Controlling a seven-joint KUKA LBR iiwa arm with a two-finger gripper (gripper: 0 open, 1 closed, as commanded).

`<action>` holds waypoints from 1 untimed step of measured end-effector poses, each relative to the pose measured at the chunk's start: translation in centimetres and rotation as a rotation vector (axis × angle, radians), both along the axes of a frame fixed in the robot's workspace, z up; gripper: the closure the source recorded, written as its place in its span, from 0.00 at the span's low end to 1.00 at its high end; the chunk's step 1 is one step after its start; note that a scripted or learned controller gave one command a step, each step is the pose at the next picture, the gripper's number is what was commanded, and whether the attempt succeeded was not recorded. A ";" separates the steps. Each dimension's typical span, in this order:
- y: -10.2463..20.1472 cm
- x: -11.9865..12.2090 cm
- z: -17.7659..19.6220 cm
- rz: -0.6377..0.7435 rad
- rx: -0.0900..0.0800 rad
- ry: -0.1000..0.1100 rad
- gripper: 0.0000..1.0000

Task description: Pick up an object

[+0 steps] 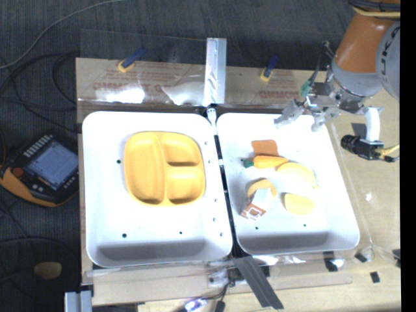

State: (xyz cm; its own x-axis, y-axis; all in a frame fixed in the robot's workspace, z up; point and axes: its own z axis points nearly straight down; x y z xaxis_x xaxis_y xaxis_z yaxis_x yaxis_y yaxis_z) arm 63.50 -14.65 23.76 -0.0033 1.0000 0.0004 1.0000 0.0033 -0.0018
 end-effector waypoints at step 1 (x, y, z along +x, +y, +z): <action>0.9 -0.8 -10.9 0.048 -0.002 0.001 0.00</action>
State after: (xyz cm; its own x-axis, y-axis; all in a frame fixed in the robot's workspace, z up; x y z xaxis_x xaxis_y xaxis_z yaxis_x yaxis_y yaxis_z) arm 62.72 -13.77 12.81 -0.0514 0.9987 -0.0013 0.9987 0.0514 -0.0029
